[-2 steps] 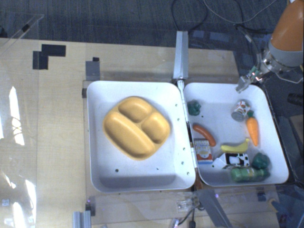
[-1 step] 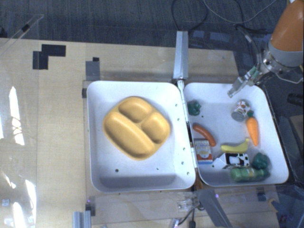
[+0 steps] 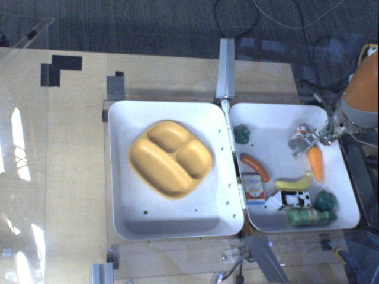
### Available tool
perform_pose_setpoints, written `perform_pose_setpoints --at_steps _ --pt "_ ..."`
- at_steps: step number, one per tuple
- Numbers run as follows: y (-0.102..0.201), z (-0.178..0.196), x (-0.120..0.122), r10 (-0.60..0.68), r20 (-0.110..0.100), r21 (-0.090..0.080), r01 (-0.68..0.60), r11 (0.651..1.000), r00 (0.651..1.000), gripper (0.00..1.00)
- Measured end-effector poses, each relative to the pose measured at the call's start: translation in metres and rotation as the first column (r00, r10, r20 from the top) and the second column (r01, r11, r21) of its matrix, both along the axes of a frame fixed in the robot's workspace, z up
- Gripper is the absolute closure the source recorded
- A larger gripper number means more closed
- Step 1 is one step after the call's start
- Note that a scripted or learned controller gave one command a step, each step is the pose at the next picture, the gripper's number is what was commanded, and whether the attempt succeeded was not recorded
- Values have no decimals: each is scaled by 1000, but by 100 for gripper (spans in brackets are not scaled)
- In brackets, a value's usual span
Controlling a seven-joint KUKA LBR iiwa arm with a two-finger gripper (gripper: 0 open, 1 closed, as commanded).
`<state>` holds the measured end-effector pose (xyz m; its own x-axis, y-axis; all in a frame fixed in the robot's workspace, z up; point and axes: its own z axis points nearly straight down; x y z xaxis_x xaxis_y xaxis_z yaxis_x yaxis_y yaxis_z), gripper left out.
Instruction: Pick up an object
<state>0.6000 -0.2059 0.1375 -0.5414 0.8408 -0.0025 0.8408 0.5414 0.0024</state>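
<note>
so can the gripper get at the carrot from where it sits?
Probably yes. The gripper hangs in the right bin, just above and left of the carrot, which lies exposed with bare bin floor on its left. The banana sits close below the carrot's tip and could get nudged.

Bright even light; left-side glare

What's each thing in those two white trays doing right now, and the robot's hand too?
Yellow plate: upright, alone in left bin.
Hand: low in right bin, above the carrot.
Carrot: lying flat, not held.
Sausage: lying flat.
Banana: lying flat.
Green bottle: on its side.
</note>
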Motion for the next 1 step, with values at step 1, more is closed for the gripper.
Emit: perform_pose_setpoints --at_steps 1 --pt "2 -47 -15 -35 7 1 35 999 999 0"
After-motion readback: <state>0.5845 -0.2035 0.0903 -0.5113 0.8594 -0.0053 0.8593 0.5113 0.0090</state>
